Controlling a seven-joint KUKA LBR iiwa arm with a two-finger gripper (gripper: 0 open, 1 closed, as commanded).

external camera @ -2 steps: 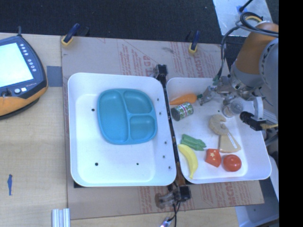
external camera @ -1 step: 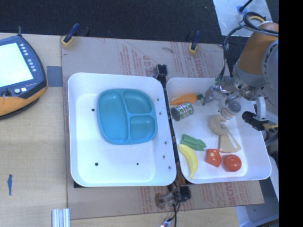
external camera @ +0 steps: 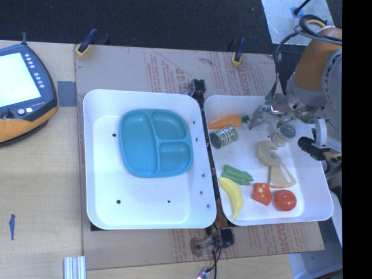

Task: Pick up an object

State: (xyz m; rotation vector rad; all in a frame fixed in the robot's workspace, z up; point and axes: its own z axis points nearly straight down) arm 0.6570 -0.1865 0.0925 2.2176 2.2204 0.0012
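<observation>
Over the right bin (external camera: 314,211) hangs the gripper (external camera: 278,137), its grip state impossible to tell, just above a tan wooden-looking piece (external camera: 273,158). That piece likely handles light, stiff and flat; taking it across its narrow edges seems best.

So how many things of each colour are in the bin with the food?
Orange: 1, carrot
Green: 2, can, beans
Yellow: 1, banana
Red: 2, pepper piece, tomato
Tan: 2, flat shape, wedge
Total: 8
</observation>
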